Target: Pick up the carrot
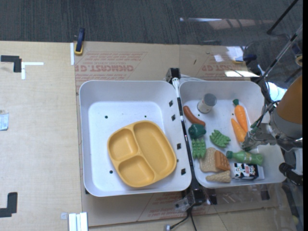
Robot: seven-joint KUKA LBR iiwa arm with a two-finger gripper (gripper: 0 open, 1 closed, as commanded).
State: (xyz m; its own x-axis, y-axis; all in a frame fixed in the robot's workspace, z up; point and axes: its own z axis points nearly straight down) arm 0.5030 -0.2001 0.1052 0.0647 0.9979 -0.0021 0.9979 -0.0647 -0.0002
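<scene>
**Camera view: right bin, gripper low beside carrot**

Camera view, slanted down on surface (38, 167) with two white bins side by side.

Left bin (96, 100): holds one yellow divided plate (141, 153), three compartments, nothing in them.

Right bin (221, 91): carrot (240, 116), orange with green top, lying lengthwise near far right side, green end away from camera. Second orange piece (237, 130) just beside it, nearer camera. Grey cup (207, 103) at far middle. Sausage (193, 115) near dividing wall, broccoli (197, 131) just below it. Green leafy piece (220, 138) in middle. Bread slices (214, 160) at near side, green bottle (246, 156) lying flat beside them, black-and-white carton (245, 171) at near right corner.

Gripper (250, 142): reaching in from right, low over right bin, tip just below carrot's pointed end and above green bottle. Fingers dark and small against clutter; cannot tell whether spread or pressed together. Nothing seen pinched between them. Orange band of arm (292, 102) at right edge.
</scene>
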